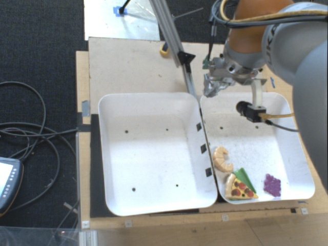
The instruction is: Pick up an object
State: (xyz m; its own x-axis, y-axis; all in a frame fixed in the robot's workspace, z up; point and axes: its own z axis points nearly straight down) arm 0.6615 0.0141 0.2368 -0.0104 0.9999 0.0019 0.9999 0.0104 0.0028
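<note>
Hovering above the shallow white right bin's point(287, 106) far rim, your metal two-finger gripper point(211, 90); grip unreadable.
Descend there and you'll strike rim; the tan croissant point(222, 159) lies nearer.

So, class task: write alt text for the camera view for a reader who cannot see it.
A grey robot arm with an orange band hangs its claw above the far edge of the right white bin. Near that bin's front lie a toy croissant, pizza slice and purple grapes.
</note>
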